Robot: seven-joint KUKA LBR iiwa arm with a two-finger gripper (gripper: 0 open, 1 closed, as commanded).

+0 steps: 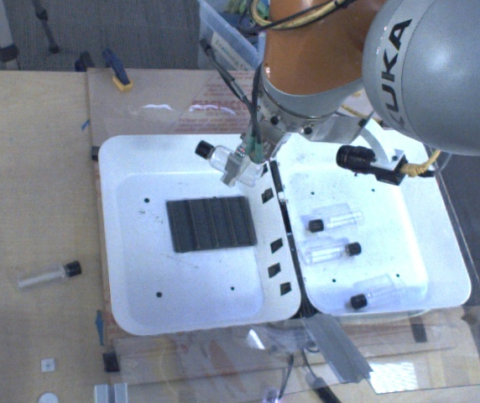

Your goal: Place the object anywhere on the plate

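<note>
Fingers (242,168) are gripping a clear vial (215,155) with a black cap, hanging just above the dark plate (211,224) in the left bin (127,309).

The arm (408,49) enters from the upper right and takes up much of that corner. Its thick grey link, marked with black letters, lies nearest the camera, and the orange band (315,23) sits just left of it, crossed by yellow and black cables. Below the band the wrist (307,112) narrows and points downward and slightly left. The hand (247,164) hangs at its lower end, small and pale with a green spot on it, and its fingers are closed on a small clear vial (219,156) with a black cap.
</note>
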